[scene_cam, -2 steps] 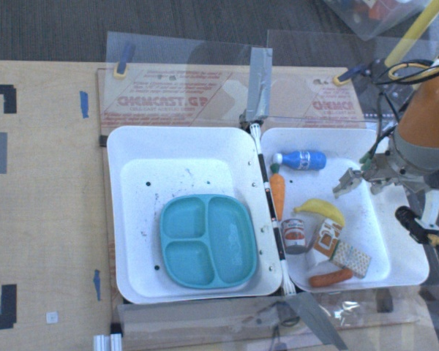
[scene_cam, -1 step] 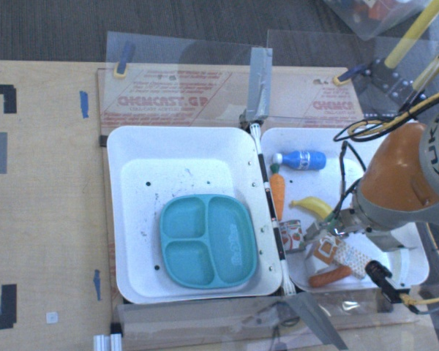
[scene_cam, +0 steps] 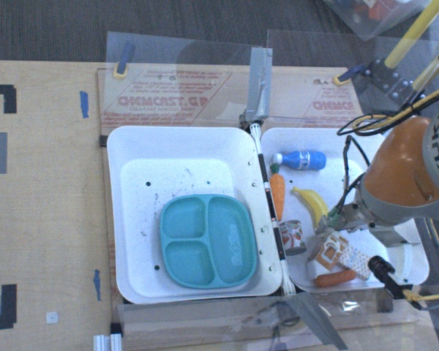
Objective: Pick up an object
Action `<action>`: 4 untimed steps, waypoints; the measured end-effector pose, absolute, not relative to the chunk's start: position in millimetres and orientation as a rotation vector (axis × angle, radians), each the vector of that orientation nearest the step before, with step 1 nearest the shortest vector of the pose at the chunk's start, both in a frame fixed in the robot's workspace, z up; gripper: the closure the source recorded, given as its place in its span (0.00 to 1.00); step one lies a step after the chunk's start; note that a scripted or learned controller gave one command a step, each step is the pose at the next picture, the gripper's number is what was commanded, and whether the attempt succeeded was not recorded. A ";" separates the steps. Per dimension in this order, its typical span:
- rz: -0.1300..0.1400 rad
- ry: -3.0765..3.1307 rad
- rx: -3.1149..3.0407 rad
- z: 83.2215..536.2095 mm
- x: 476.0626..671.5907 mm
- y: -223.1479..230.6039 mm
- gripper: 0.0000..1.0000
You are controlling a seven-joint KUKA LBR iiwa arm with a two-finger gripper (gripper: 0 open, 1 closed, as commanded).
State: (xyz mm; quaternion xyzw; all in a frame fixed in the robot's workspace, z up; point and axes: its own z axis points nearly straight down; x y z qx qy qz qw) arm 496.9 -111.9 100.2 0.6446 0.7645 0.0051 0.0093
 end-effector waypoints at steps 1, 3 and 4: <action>0.012 2.390 2.015 99.2 495.6 -112.1 0.00; 0.010 2.312 2.111 99.3 592.4 -105.0 1.00; 0.001 2.411 2.010 185.0 583.9 -80.9 1.00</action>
